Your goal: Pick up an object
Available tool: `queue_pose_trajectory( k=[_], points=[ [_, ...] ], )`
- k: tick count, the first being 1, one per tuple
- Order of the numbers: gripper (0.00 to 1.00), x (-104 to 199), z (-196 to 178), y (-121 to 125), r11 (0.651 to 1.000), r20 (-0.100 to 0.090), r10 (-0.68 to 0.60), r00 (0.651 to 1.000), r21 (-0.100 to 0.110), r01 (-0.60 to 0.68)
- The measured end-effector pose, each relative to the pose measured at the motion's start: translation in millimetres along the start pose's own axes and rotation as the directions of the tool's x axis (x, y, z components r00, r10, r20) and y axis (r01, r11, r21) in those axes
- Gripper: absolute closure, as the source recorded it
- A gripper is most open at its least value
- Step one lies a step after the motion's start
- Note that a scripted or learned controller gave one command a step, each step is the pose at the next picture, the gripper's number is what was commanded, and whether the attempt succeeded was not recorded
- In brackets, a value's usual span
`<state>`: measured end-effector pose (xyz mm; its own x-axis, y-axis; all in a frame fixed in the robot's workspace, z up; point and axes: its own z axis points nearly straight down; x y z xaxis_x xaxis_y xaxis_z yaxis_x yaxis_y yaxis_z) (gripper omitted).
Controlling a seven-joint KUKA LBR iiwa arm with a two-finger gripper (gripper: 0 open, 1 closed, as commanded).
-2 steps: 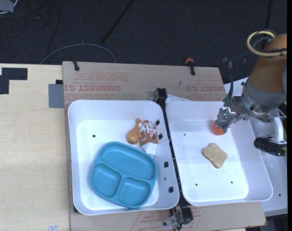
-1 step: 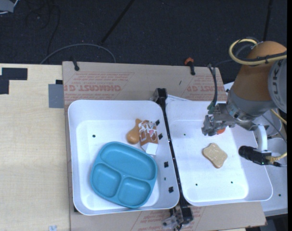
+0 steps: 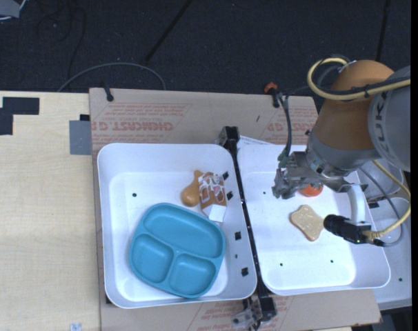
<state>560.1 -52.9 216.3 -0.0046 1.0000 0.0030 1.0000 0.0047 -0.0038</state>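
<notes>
Hovering tool [image 3: 286,185] — beside toast slice [image 3: 307,222]

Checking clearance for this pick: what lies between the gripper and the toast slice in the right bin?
Bare white bin floor; in the camera view nothing lies between the gripper and the toast slice.

A pale wooden counter [image 3: 36,205] fills the frame's left; a printed cardboard sheet [image 3: 174,119] lies on it at centre, bearing two white bins [image 3: 119,164] side by side.
</notes>
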Motion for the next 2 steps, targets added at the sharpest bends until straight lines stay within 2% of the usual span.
queue_pose_trajectory(
  k=[2],
  points=[
    [1.0, 109.8, 8.5, -40.7, 1.0, 0.001, 0.0, 1.0, 0.003, 0.0]
  ],
)
